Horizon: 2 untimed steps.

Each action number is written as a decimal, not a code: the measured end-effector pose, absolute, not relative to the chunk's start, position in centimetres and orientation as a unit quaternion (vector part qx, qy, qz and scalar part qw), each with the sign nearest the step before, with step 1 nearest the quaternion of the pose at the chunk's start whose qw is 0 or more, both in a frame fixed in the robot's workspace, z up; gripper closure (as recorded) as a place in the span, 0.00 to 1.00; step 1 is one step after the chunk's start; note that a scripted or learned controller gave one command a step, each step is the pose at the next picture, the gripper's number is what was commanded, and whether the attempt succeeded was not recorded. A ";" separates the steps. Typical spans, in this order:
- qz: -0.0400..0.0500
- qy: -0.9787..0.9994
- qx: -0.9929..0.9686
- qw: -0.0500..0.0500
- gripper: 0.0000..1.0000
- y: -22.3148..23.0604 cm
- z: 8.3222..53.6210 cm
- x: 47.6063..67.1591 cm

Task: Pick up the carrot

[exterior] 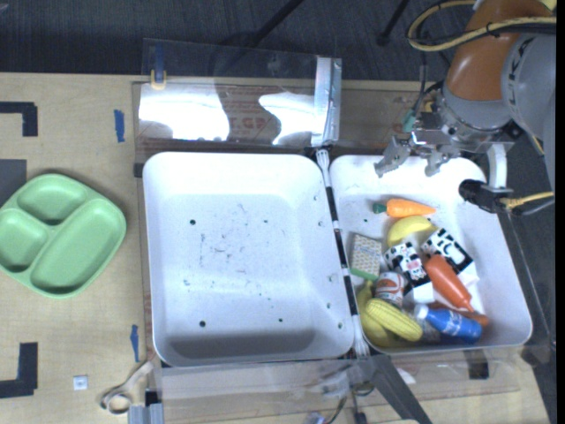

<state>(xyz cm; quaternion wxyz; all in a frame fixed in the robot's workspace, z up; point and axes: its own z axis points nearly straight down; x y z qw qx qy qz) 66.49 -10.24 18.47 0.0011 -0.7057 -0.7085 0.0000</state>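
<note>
Here the carrot (410, 208) lies in the right bin (516, 276), near its far end and apart from the heap of toy food nearer the camera. Its long axis runs almost level across the view: the green stub points toward the wall shared with the left bin (234, 237), the orange tip toward the arm's side. Just beside it, on the near side, sits a banana (408, 230), close enough that it may touch. An orange bottle (447, 281) and a blue one (450, 323) lie farther down the heap.

The gripper (411, 161) hangs above the far end of the right bin, short of the carrot and nothing between its fingers, which stand spread fairly wide. This looks like the approach, before any descent. The next move seems to call for shifting toward the near side until centred over the carrot, turning so the fingers close across its narrow width, then lowering without catching the banana.
</note>
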 end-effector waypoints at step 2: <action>0.000 -0.783 -0.622 0.001 0.00 -11.1 8.6 65.0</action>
